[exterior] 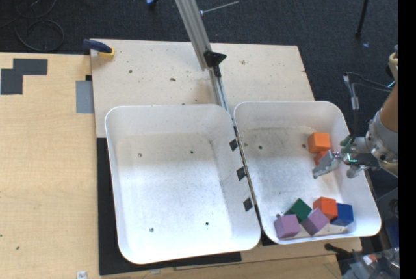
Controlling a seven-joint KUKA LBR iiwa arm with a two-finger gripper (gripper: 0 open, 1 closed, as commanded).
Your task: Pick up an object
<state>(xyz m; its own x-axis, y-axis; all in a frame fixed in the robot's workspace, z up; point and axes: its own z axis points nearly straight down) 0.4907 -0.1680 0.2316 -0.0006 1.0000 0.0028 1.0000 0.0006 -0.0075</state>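
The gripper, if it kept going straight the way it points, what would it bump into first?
Probably the orange block, just ahead of the gripper in the right bin, though their heights are hard to judge.

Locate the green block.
In the right bin, near its front edge: green block sits behind the two purple blocks, left of the red one.

A robotics lab: dark carpet strewn with cables (pixel 39 17) at upper left, a stand's legs (pixel 368 4) at upper right, plywood bench (pixel 156 73) bearing white bins (pixel 117 121).
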